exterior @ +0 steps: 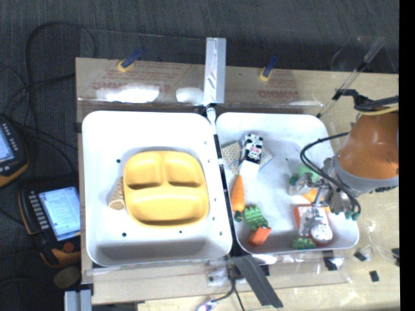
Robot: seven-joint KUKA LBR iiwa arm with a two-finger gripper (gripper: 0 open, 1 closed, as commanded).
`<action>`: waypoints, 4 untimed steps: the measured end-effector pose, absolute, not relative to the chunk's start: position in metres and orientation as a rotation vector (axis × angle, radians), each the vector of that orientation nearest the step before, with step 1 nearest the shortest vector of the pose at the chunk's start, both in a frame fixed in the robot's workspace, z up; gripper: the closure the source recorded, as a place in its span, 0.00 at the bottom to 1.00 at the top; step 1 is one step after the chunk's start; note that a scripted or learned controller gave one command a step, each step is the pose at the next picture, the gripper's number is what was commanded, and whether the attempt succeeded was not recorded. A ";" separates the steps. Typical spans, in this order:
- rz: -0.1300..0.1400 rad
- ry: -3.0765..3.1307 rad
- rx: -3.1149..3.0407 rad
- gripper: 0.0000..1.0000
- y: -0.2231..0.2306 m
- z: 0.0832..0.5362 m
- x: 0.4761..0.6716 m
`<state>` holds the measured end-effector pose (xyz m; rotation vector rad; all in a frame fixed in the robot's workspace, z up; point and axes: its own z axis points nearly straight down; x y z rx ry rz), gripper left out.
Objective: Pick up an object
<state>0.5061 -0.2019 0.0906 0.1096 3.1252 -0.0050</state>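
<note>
Here, the left bin (97, 173) holds a yellow tray (165, 186); the right bin (279, 125), a carrot (238, 193).

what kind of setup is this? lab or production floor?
Most likely a robotics lab bin-picking rig: two white bins on a bench, toy items like a carrot and a yellow tray, and a teach pendant at the side.

The right bin (279, 123) held a loose scatter of small things. A black-and-white cow-patterned toy (252, 147) stood near its upper left, with a white block (248, 170) just below it. An orange carrot (238, 193) lay lengthwise along the left wall. Near the front sat a green leafy piece (254, 216) touching a small orange-red piece (260, 235). At the right, small green, orange and red-and-white items (311, 220) lay clustered together, too jumbled to tell apart.
</note>
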 end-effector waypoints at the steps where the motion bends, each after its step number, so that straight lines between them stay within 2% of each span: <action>1: -0.009 3.124 0.107 1.00 -0.202 0.101 0.508; 2: -0.009 3.124 0.106 0.00 -0.201 0.101 0.508; 3: -0.006 3.119 0.301 0.00 -0.184 0.090 0.527; 4: -0.010 3.113 0.299 1.00 -0.183 0.101 0.529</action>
